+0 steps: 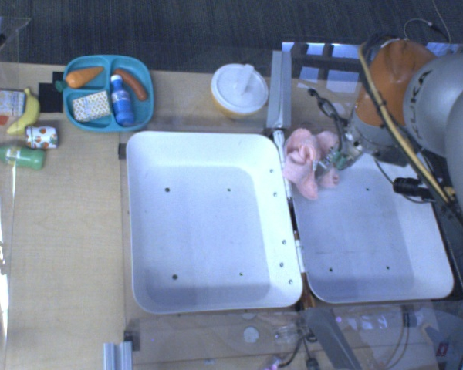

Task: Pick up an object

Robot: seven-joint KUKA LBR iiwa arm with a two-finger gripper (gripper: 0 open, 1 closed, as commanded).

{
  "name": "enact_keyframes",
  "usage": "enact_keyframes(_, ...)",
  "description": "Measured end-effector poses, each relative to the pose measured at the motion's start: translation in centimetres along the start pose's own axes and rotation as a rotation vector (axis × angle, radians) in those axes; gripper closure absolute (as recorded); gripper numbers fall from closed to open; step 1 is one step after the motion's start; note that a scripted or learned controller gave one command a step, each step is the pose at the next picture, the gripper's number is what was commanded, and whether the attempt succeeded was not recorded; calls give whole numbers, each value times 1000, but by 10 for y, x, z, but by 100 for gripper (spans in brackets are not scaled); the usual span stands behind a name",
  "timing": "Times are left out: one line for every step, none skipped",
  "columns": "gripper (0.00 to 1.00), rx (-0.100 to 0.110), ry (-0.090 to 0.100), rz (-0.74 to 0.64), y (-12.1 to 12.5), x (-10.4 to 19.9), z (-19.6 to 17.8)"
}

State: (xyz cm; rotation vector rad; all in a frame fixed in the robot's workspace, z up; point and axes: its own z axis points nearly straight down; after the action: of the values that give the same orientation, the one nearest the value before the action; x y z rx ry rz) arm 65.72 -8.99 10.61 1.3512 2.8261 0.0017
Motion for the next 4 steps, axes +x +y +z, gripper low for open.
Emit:
enact_keyframes(0,0,0,0,0,0,0)
enact_keyframes(0,16,22,8,1,-9,18)
enact_keyframes(100,3,2,4,4,-12,7)
enact_keyframes(0,14,15,5,1,-10,10)
